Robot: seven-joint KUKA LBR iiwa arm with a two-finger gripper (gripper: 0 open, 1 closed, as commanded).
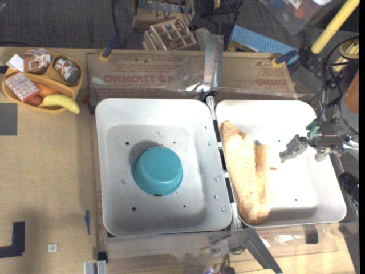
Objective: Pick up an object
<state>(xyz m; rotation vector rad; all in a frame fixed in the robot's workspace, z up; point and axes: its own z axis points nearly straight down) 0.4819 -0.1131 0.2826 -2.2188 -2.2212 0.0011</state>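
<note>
Camera view, arm reaching in from right, gripper (292, 148) open and empty over right bin (302, 204), near tan sponge (246, 176).

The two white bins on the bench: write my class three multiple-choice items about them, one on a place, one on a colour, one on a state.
1. Where does the bowl lie?
A. In the left bin
B. In the right bin
C. On the bench, beside the banana

2. What colour is the bowl?
A. Red
B. Teal
C. Yellow

3. How does the bowl sit?
A. Upright, opening up
B. Upside down
C. Stacked inside a second bowl

Answers:
1. A, the bowl sits near the middle of the left bin, while the right bin holds a tan sponge-like piece under the gripper.
2. B, its surface is blue-green.
3. B, its closed flat base faces the camera.
</note>
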